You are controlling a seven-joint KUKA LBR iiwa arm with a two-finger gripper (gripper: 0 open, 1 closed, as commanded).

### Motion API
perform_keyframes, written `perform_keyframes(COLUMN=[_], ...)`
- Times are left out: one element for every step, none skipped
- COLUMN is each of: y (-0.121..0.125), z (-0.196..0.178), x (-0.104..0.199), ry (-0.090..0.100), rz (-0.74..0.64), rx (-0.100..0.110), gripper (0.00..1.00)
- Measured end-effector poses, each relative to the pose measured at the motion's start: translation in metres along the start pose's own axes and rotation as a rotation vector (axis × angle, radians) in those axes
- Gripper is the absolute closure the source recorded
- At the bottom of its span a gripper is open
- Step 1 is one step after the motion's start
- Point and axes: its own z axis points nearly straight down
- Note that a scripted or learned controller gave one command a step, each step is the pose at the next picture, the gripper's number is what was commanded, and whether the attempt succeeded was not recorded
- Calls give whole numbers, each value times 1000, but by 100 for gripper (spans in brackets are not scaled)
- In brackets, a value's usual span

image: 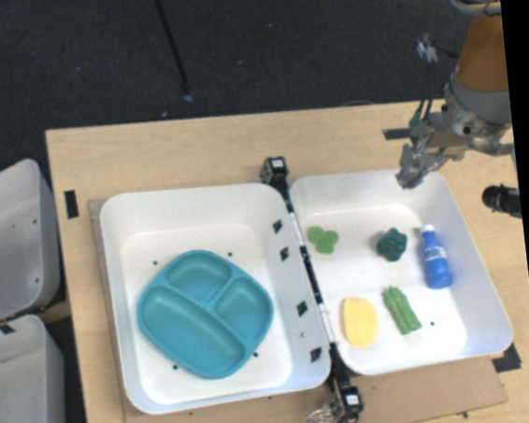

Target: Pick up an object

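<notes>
Wooden bench point(174, 154) — blue bottle point(435, 257), label unreadable.

Robot lab test bench
Two white bins point(132, 379) on a plywood bench point(191, 134); dark carpet around it.

Blue bottle point(436, 257) lies flat near right bin's point(474, 325) right wall.

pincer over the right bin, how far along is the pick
Done: the pincer is above the right bin's far right corner. In hand: nothing sits between its fingers that I can see. Left: the whole grasp. The blue bottle, dark green toy, light green piece, yellow block and green stick all lie on the bin floor. The teal tray sits in the left bin.
</notes>
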Motion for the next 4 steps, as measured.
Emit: perform_keyframes(y=[-7, -3, -12, -15], z=[0, 10, 24, 29], x=[56, 112, 162, 223], ry=[1, 1, 0, 1], rz=[-1, -2, 0, -4], rx=[-1, 0, -1, 2], gripper=[100, 100, 100, 100])
